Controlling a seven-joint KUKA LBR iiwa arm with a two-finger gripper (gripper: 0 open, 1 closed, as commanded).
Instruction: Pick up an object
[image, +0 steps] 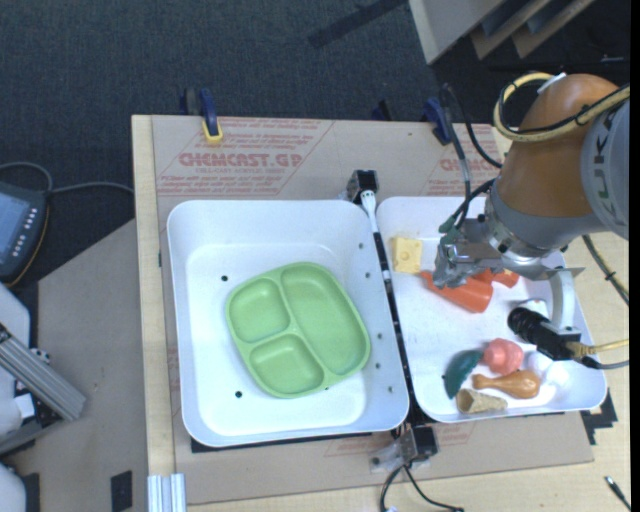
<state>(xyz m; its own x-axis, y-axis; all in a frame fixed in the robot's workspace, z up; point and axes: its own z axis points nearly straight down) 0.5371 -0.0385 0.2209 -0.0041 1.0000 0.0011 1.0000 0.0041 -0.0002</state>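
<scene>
Orange toy (468, 291), carrot-like in shape, lies in the upper middle of the right bin (425, 395), right under the tool (458, 262), whose grip I cannot tell from this angle. Close by sit a yellow cheese wedge (406, 254) to its left and, toward the lower right of the frame, a pink ball (504, 354), a teal piece (460, 370) and a toy drumstick (508, 383) (all crowded together). Left bin (190, 300) holds a green divided plate (295, 328).

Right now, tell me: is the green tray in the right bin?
No, the green tray lies in the left bin.
</scene>
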